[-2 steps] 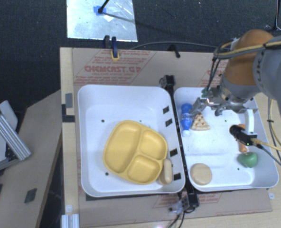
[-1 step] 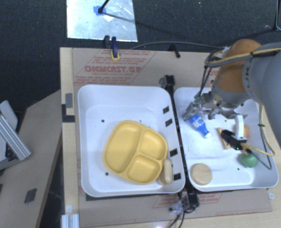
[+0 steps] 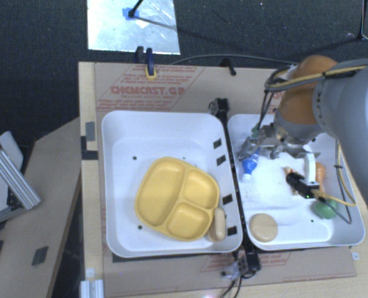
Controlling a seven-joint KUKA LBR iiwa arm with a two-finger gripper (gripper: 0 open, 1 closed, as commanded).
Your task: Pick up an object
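Note:
My gripper is low over the far left part of the right bin, under the grey arm with its orange band. A small blue and white object lies just below the gripper, close to the bin's left wall; whether they touch is unclear. A tan round disc rests at the front left of this bin. A green object sits at the right, and an orange piece lies beside the arm, partly hidden by it.
The left bin holds a yellow divided plate and a small tan oval object against its front right corner. A black divider runs between the two bins.

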